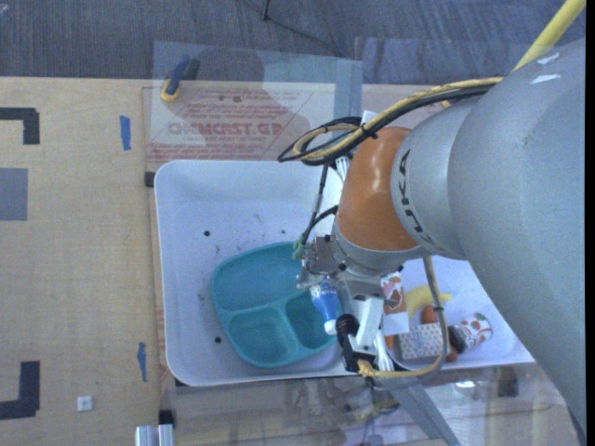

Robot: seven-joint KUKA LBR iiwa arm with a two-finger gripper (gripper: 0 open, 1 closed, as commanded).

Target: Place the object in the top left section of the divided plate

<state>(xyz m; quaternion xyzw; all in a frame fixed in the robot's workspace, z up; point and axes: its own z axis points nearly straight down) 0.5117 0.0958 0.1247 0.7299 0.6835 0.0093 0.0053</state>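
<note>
A teal divided plate (256, 286) lies in the left white bin (186, 212), toward its near right corner. It has one large section on the far side and two smaller ones on the near side. My gripper (323, 286) hangs over the plate's right rim, below the orange band (372, 203) of the arm. A small blue object (325, 303) shows right at the gripper's tip, above the plate's right small section. The arm's body hides how the object sits at the gripper.
The right bin (483, 277) holds several small items next to the arm, among them a yellow piece (426, 296) and a red-and-white item (469, 331). Cables loop over the wrist (325, 137). A yellow-handled tool (177, 77) lies on the bench behind the bins.
</note>
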